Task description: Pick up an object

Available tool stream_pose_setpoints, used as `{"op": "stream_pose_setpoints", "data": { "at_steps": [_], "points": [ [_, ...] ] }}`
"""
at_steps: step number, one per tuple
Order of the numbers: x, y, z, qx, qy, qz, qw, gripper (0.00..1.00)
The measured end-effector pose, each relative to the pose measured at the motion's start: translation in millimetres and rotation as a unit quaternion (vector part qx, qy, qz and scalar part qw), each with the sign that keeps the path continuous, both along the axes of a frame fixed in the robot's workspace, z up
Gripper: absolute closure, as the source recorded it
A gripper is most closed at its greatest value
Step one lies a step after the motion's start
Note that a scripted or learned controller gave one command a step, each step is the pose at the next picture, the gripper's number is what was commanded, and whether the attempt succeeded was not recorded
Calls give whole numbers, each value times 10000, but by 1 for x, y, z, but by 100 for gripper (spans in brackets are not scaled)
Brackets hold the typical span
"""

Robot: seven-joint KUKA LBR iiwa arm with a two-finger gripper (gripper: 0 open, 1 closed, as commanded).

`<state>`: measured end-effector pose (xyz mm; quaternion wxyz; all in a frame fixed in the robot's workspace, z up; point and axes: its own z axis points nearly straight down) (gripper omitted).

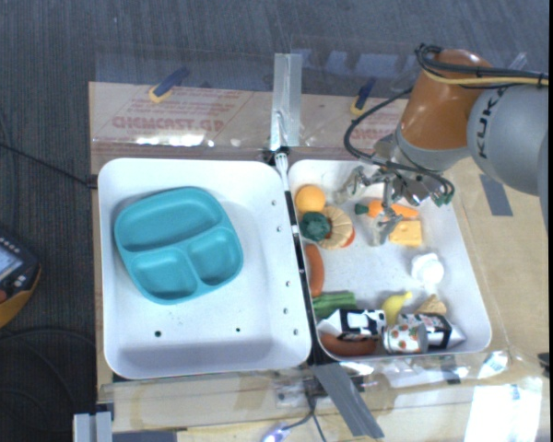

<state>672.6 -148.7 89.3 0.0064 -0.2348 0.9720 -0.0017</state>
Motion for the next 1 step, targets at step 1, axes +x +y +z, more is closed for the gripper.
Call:
{"op": "stream_pose_setpoints", "data": {
  "at_steps": [1],
  "points": [
    [2,1,10,5,-24,-8,10000,100]
  ]
}}
